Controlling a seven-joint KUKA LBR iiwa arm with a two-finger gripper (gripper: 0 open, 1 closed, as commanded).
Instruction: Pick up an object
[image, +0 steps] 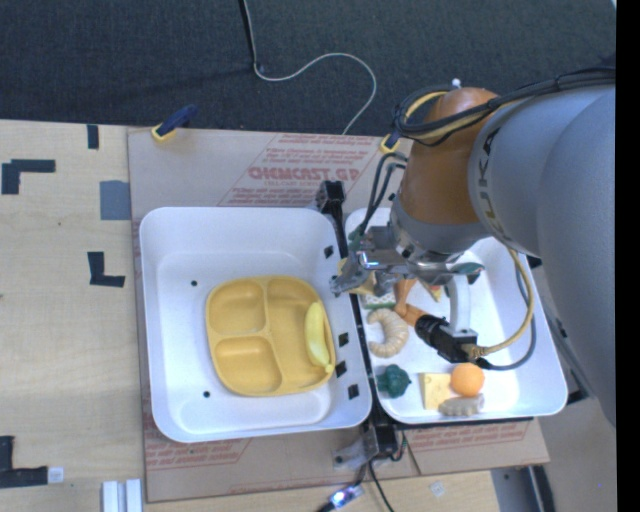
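gripper (392, 285) low in right bin (520, 385) | grip: cannot tell | shrimp (390, 333) just below it, curved, long axis toward camera

Two white bins: the left bin (165, 300) holds one yellow tray (255, 335) and one banana (318, 335); beside it, the right bin (525, 385) holds roughly six small food items.

The grey arm (540, 180) reaches in, its gripper (395, 290) apparently pointing downward.
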